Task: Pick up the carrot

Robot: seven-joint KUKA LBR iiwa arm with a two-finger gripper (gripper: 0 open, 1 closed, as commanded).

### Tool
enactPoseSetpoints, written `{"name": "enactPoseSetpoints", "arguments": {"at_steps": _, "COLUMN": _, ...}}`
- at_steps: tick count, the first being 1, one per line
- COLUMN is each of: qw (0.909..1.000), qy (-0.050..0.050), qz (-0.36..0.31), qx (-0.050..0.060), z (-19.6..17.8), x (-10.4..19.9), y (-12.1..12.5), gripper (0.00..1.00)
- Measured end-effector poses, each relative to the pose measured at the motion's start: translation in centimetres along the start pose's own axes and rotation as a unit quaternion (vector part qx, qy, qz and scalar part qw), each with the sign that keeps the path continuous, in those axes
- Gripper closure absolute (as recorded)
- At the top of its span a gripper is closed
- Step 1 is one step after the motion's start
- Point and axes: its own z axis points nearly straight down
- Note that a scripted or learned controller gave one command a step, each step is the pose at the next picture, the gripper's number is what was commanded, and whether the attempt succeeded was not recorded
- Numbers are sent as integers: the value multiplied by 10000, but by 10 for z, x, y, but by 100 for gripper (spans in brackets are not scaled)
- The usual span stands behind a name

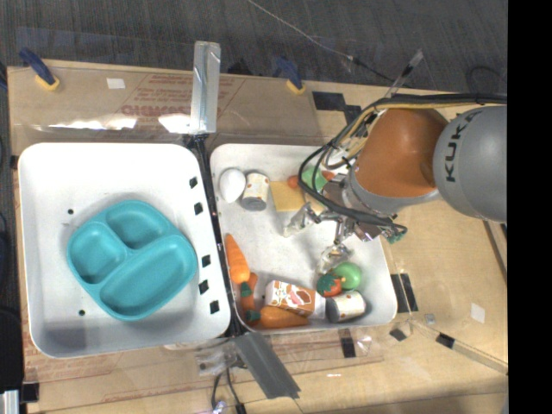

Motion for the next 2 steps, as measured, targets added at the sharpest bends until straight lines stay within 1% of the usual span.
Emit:
{"name": "enactPoseSetpoints", "arguments": {"at_steps": 1, "qw": 9794, "qy": -9, "qz": 2019, "qx": 1, "z": 4, "x": 28, "y": 93, "gripper": 0}}
{"name": "enactPoseSetpoints", "arguments": {"at_steps": 2, "qw": 9802, "qy": -25, "qz": 1977, "qx": 14, "z": -7, "x": 25, "y": 93, "gripper": 100}}
